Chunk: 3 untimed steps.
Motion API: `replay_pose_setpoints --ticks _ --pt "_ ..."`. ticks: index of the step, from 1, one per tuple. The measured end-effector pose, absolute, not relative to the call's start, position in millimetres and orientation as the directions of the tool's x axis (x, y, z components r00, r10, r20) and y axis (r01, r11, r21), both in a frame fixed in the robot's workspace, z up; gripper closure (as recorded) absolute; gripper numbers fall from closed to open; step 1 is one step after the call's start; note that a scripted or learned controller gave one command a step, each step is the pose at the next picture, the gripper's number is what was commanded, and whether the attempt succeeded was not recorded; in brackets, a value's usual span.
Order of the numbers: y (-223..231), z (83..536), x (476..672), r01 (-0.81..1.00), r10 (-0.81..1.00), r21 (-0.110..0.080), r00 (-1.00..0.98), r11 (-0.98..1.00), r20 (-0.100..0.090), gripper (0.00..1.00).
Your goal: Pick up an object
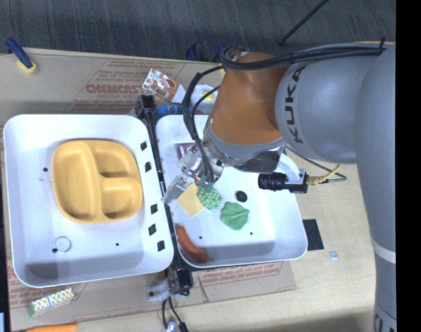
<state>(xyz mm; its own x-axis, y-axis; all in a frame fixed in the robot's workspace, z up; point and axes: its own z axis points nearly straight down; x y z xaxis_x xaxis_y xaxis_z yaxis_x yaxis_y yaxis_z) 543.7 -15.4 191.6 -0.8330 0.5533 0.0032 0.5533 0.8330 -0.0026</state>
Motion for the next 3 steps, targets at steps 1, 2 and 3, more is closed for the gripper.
replay_pose_setpoints --ticks 1,2,3 --pt "-45 192 527.5 0.289 0.289 -0.002 -0.957 0.957 0.003 0.00" --pt "-108 106 546.0 0.227 0.227 -0.001 -0.974 0.974 0.004 0.00" --pt "-103 92 549.1 0.272 0.272 0.000 -0.962 0.962 0.005 0.00"
